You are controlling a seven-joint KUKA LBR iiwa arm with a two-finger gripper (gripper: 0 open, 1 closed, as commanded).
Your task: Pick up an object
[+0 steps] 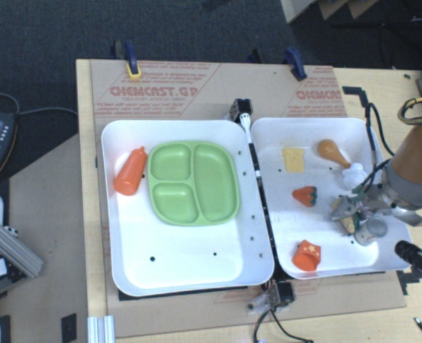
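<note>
Orange cup [307, 255] left of low-reaching gripper [351, 216]

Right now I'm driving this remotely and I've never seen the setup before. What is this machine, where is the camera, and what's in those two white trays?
One fixed camera looks down at a slant on a bench with two shallow white bins. The machine is a robot arm, grey with an orange band, reaching in from the right. Its gripper sits low over the right bin; I cannot tell whether it holds anything. That bin has a yellow square piece, a tan drumstick-like toy, a red-and-green strawberry-like toy and an orange-red piece. The left bin has a green divided plate and an orange bottle-shaped toy beside it.
</note>
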